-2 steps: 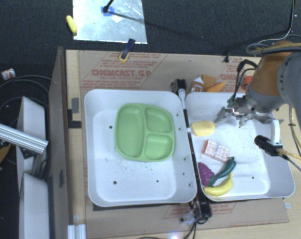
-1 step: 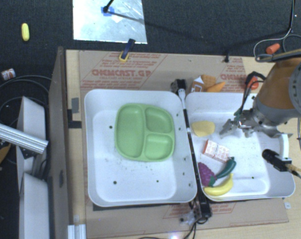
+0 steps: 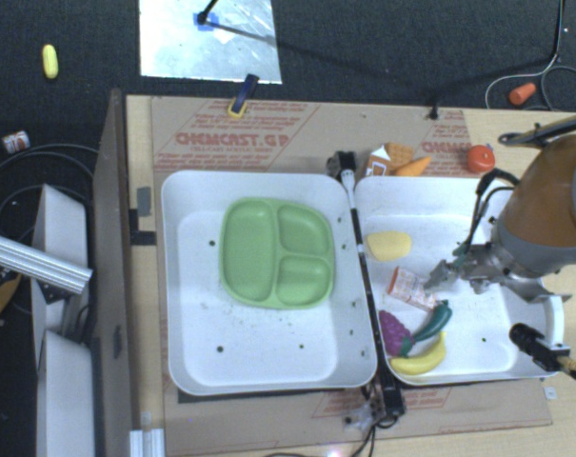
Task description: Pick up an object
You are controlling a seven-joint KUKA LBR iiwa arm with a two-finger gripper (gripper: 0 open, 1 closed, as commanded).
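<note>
Below us, we see two shallow white plastic bins side by side on the cardboard-covered worktop [image 3: 268, 127]. We find a pale green plastic plate with three compartments [image 3: 275, 253] lying flat in the middle of the left bin [image 3: 197, 350]. We see the grey arm with its orange band [image 3: 545, 208] reach over the right bin [image 3: 478, 355], and its gripper [image 3: 446, 271] sits low above the bin's middle, pointing toward the divider. We cannot tell how far apart its fingers stand, and we see nothing between them.

Just beside the gripper's tip we spot a small clear packet with red print [image 3: 410, 288] on the bin floor. Beyond it, nearer the far wall, we see a pale yellow rounded lump [image 3: 388, 246]. Toward the near wall, a purple bunch of toy grapes [image 3: 394, 330], a dark green curved toy vegetable [image 3: 431, 322] and a yellow toy banana [image 3: 419, 359] lie clustered together, touching one another. Outside the bin's far edge, an orange toy carrot [image 3: 413, 167] and a small orange-red round object [image 3: 480, 158] rest on the cardboard.
</note>
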